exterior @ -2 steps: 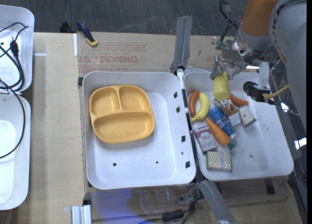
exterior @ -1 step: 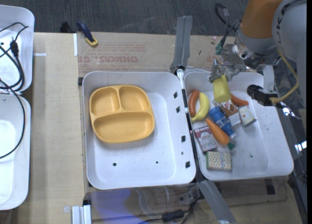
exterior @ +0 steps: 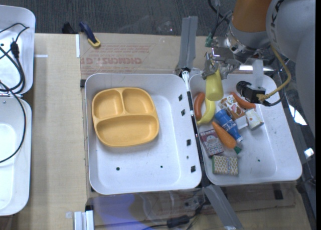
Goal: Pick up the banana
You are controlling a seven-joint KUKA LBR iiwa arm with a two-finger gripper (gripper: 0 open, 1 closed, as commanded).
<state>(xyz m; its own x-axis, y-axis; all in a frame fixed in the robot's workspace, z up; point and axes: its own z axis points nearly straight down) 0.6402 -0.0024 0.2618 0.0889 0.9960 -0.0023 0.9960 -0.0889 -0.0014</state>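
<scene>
The yellow banana [exterior: 210, 98] stands nearly upright at the back left of the right bin [exterior: 281, 169]. Its upper end is between the fingers of my gripper [exterior: 214, 71], and its lower tip [exterior: 202, 120] reaches down near the bin floor beside a red sausage [exterior: 199, 102]. The gripper is shut on the banana's top end and sits just right of the divider between the two bins.
A yellow divided plate [exterior: 125, 116] lies in the left bin [exterior: 145, 174]. Near the banana in the right bin are a carrot [exterior: 226, 135], a blue packet [exterior: 226, 120], small boxes [exterior: 212, 142], a cracker-like block [exterior: 225, 165] and a white block [exterior: 254, 119].
</scene>
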